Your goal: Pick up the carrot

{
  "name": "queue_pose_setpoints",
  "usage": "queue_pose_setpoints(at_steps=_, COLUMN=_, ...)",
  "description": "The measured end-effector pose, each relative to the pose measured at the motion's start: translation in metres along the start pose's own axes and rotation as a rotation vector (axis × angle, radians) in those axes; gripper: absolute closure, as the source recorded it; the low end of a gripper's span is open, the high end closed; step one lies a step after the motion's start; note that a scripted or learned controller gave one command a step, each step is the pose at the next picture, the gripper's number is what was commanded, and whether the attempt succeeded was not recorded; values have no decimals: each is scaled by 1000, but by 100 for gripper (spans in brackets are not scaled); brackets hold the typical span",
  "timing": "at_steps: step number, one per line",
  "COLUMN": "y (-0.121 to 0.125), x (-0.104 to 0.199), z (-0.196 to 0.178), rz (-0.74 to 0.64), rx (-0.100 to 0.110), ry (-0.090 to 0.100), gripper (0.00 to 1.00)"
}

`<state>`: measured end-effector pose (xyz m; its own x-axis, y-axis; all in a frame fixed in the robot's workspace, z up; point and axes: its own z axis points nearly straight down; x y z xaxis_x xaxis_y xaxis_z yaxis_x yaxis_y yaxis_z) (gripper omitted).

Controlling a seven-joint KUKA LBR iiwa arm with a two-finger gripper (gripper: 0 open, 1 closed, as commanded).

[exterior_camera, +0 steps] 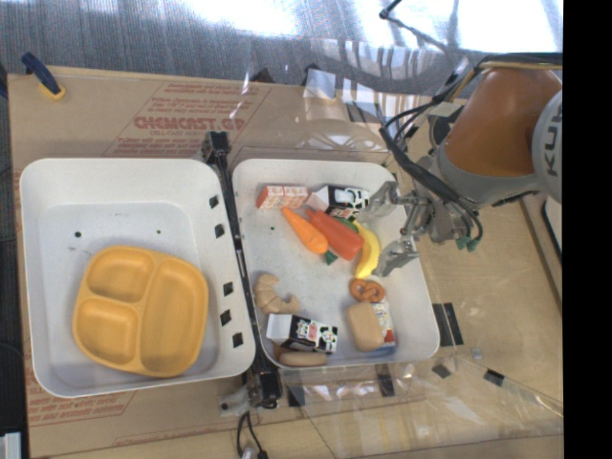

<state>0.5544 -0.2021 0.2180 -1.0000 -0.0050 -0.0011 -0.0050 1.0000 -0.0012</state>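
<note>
Carrot: the carrot (305, 230) is lying slantwise in the upper middle of the right bin (413, 306), its tip pointing toward the upper left of the frame, touching a red-orange toy vegetable (337, 233) just to its right.
Gripper: the gripper (392, 228) is hanging over the right bin's right rim, its two fingers (385, 197) standing apart with nothing between them.
Carrot and gripper: the carrot is sitting to the left of the gripper, apart from it, with the red-orange vegetable and a banana (369, 252) lying between.
Arm: the arm (497, 132) is reaching in from the upper right of the frame.
Neighbours: a small orange carton (281, 197) and a cow-patterned carton (345, 199) are resting above the carrot; a pretzel (367, 290) is lying below the banana.
Left bin: the left bin (57, 194) is holding a yellow divided plate (142, 310) in its lower half.
</note>
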Motion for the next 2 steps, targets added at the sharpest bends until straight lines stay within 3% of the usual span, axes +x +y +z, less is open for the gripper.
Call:
queue_pose_setpoints(at_steps=1, y=9, x=-68, z=52, rz=36, rx=-3, ry=3, gripper=0)
queue_pose_setpoints(at_steps=2, y=4, x=-94, z=99, rz=49, rx=5, ry=-33, gripper=0)
